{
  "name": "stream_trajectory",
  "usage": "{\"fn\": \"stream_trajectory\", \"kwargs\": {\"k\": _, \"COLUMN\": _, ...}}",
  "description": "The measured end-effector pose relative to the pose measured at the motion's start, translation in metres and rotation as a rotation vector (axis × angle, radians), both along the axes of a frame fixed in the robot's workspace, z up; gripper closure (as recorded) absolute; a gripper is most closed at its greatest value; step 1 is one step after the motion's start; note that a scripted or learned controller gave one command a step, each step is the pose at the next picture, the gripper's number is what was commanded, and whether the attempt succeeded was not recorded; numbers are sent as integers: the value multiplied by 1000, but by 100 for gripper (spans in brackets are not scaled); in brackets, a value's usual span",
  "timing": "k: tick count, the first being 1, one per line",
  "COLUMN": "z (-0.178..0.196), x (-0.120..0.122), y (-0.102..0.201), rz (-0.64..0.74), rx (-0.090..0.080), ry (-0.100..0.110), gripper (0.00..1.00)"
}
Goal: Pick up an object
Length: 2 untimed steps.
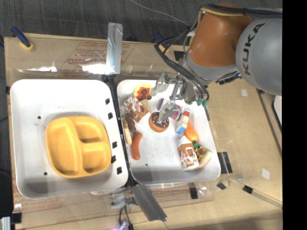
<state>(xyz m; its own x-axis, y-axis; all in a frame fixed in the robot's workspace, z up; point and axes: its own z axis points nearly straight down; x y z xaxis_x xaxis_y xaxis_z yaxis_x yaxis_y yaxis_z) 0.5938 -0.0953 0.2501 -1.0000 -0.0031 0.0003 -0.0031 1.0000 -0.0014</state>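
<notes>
The right bin (158, 169) holds several toy foods: a chocolate donut (158, 122), a sausage (136, 145), a carrot (191, 132), a small carton (188, 156), a blue and white packet (183, 122), a gingerbread-house piece (136, 109) and a pizza slice (142, 91). My gripper (169, 110) hangs over the bin's upper middle, its metal fingers pointing down just above the donut's upper right edge. I see nothing clearly held between them.
The left bin (29, 104) carries a yellow divided tray (78, 145). The arm's orange band (213, 37) and grey body loom over the right bin's top right corner. Black cables (168, 61) trail along the bin's far edge. Bare floor shows at the right bin's lower middle.
</notes>
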Motion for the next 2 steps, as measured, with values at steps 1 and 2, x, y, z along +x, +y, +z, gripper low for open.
{"fn": "stream_trajectory", "kwargs": {"k": 1, "z": -81, "x": -77, "y": 4, "rz": -99, "rx": 2, "ry": 8, "gripper": 0}}
{"fn": "stream_trajectory", "kwargs": {"k": 2, "z": -149, "x": -54, "y": -9, "rz": -290, "rx": 6, "ry": -7, "gripper": 0}}
